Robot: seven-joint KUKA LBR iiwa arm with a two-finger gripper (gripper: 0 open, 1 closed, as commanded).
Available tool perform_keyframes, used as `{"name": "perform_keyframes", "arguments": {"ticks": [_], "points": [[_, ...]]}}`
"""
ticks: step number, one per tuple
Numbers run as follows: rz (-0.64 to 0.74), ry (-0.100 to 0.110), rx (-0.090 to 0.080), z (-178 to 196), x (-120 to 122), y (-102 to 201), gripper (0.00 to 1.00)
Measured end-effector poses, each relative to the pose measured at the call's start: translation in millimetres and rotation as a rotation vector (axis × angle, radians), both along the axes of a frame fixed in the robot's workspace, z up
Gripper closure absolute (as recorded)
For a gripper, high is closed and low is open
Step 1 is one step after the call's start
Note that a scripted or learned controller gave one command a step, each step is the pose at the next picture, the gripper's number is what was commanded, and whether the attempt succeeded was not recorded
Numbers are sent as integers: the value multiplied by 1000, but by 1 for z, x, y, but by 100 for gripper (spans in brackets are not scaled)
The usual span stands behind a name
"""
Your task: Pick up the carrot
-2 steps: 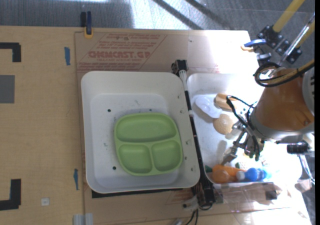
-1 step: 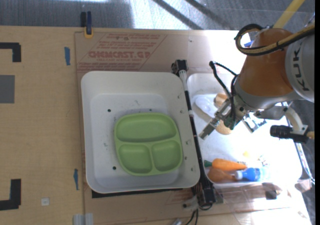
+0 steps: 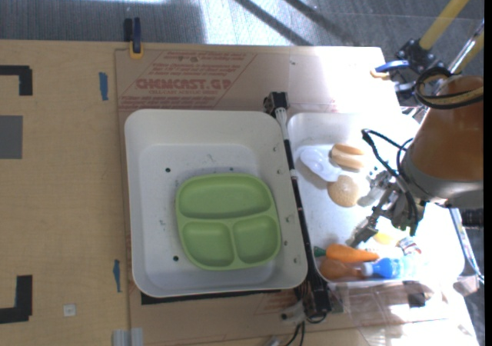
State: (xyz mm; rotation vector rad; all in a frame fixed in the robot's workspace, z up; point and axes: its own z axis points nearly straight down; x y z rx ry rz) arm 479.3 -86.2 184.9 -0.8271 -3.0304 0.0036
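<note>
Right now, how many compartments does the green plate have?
3 in the green plate, inside the left bin: one wide at the far side, two smaller at the near side, left and right.

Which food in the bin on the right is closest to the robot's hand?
The carrot, the long orange one near the bin's front edge, just below the hand. The bun and the round tan food sit farther back.

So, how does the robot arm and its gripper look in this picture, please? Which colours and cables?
The arm is bulky and rounded, with an orange band above a grey wrist section. A thin dark cable loops beside the wrist. The gripper is small, of grey metal, with slim fingers. No markings are readable.
</note>
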Motion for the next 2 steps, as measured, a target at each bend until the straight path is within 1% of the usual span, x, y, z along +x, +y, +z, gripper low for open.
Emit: {"name": "perform_keyframes", "arguments": {"ticks": [1,2], "points": [[229,-26,-5,-95,8,-12,0],[290,-25,-8,-94,7,-9,0]]}}
